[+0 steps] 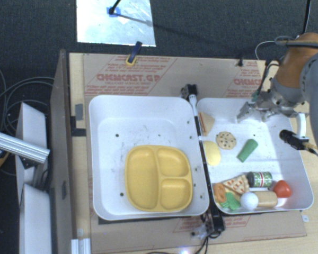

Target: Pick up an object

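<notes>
The gripper (250, 111) hangs over the far end of the right bin (299, 165); whether it is apart or together cannot be told. Nearest lie a cookie (226, 139) and a green block (247, 150), both on the bin floor. The left bin (108, 121) holds a yellow tray (158, 177).

Grey arm (302, 67) low, from the right

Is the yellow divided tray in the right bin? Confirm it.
No. The yellow divided tray lies in the left bin; the right bin holds the toy food.
</notes>
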Action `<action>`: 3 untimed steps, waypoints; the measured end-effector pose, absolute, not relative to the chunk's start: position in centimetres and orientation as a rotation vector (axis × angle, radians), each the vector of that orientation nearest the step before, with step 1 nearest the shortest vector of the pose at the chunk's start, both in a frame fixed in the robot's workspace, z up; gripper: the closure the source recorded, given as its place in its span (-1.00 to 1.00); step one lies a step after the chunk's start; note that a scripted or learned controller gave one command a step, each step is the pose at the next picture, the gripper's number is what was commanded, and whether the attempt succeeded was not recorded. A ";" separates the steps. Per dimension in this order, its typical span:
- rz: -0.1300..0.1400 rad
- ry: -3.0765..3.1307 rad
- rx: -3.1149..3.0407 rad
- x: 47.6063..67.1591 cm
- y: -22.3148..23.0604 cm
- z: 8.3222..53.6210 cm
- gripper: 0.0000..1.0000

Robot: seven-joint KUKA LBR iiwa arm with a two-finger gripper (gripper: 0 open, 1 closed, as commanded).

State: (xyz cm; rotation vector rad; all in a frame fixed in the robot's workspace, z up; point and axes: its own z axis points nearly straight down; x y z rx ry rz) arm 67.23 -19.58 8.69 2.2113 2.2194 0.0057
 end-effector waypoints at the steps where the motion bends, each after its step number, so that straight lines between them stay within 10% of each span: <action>1: -0.004 2.226 2.227 57.8 -16.5 8.4 -1.00; 2: 0.004 2.222 2.217 58.3 -16.7 9.6 1.00; 3: 0.007 2.228 2.209 60.8 -11.5 14.2 1.00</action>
